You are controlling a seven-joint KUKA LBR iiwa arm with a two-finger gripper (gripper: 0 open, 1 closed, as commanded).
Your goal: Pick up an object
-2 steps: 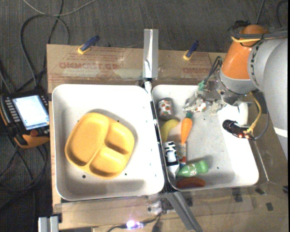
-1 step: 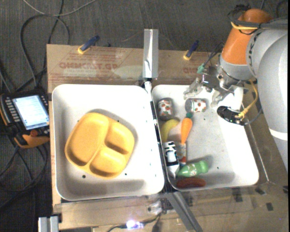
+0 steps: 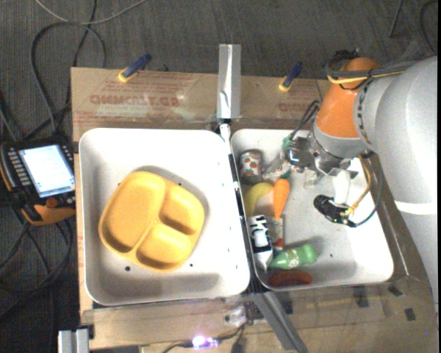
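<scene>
The right bin [image 3: 353, 271] holds several objects along its left side. A small can [image 3: 250, 164] stands at the back. In front of it lie a yellow round fruit [image 3: 257, 195] and an orange carrot [image 3: 280, 198]. Further forward are a black-and-white item [image 3: 260, 235], a green bottle [image 3: 294, 257] and a dark red piece [image 3: 289, 277]. My gripper [image 3: 292, 159] is low over the back of this bin, just right of the can and above the carrot's top end. Nothing shows in its grasp.
The left bin [image 3: 103, 160] holds a yellow compartment tray [image 3: 153, 219]. A black cable loop [image 3: 331, 208] hangs off the wrist over the right bin's middle. A handheld screen [image 3: 40, 169] lies left of the bench. A metal divider [image 3: 228, 79] stands behind the bins.
</scene>
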